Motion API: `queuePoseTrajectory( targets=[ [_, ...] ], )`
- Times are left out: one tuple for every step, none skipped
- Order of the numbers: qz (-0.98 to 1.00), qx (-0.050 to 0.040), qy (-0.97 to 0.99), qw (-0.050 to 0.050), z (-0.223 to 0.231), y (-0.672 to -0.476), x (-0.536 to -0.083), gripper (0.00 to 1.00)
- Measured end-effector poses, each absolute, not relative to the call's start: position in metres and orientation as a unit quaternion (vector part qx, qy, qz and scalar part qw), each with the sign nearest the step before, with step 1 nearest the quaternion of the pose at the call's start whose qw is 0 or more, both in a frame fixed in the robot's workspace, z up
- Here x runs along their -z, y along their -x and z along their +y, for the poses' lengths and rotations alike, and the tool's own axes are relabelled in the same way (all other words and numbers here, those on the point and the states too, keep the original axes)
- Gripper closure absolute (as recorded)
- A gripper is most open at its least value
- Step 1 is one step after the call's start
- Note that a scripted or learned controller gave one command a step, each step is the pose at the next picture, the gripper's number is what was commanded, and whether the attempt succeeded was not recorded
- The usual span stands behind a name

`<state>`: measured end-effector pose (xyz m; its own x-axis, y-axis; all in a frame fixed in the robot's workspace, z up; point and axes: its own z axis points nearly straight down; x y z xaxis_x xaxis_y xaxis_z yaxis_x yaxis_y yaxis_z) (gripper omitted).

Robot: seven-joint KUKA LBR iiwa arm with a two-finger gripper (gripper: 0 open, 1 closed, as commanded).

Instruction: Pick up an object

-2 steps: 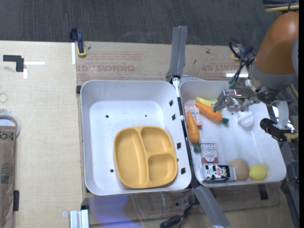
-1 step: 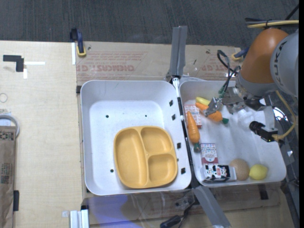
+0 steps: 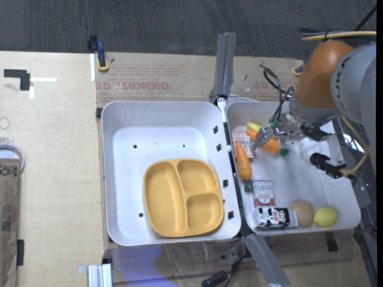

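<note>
Hovering low in the right white bin (image 3: 344,187), the grey arm's two-finger gripper (image 3: 269,137) sits over a small orange plastic toy (image 3: 270,144), likely light, stiff, slick, best pinched mid-body; its grip can't be made out.

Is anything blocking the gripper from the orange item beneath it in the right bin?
Nothing visible does. The gripper sits right at the orange item near the right bin's far end; the carrot lies to its side.
</note>
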<state>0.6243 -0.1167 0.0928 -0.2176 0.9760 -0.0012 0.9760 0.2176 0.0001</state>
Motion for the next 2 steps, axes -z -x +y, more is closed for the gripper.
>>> queuePoseTrajectory(
  targets=[
    [0.779,0.0002,-0.627,0.000,-0.117,-0.624,-0.102,1.00],
    [0.719,0.0009,-0.695,0.000,-0.151,-0.602,-0.181,1.00]
  ],
)
